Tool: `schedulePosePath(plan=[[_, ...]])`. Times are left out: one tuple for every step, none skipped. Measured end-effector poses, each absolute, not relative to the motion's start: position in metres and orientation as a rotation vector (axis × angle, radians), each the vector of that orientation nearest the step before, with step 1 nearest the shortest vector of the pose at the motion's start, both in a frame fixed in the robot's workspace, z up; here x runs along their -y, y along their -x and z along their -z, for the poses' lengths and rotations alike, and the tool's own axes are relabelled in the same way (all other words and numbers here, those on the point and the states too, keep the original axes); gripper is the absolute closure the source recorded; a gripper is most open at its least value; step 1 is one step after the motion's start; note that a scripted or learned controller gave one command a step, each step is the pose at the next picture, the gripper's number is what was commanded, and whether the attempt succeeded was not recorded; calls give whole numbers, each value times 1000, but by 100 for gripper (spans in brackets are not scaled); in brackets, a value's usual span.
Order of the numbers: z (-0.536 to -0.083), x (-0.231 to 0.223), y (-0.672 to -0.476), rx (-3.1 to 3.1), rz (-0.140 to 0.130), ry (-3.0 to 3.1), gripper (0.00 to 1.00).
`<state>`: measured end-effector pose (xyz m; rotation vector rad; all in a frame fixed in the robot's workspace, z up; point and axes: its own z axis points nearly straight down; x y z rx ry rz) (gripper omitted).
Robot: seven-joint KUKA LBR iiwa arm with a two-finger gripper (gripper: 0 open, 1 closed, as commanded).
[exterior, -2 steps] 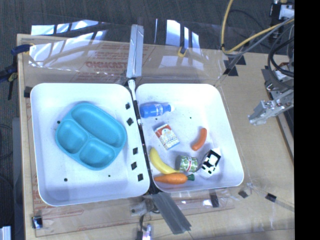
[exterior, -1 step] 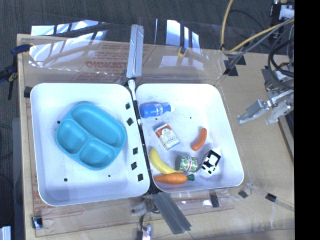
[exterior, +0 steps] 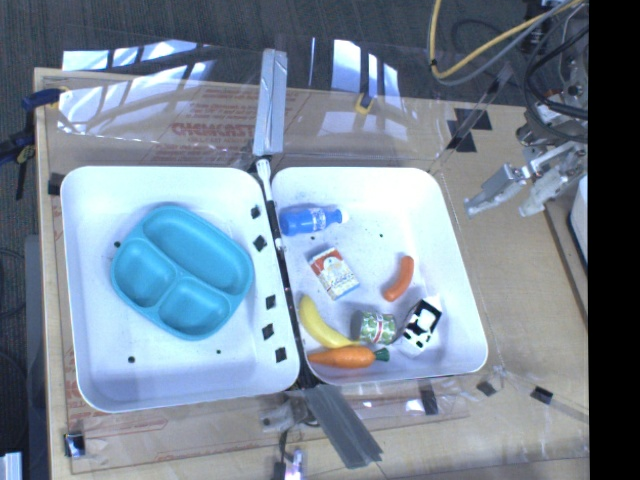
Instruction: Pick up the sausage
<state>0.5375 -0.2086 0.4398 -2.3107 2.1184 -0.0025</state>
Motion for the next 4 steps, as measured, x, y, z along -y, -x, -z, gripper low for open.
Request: schedulePosePath(plan=[[-439, 207, -608, -1855, 2, 2526, 0], [-267, 190, -657, -1739, -14, 2612, 0], [-98, 190, -626, -2034, 15, 2381, 0], [-99, 199, -643, -2010, 15, 2397, 0]])
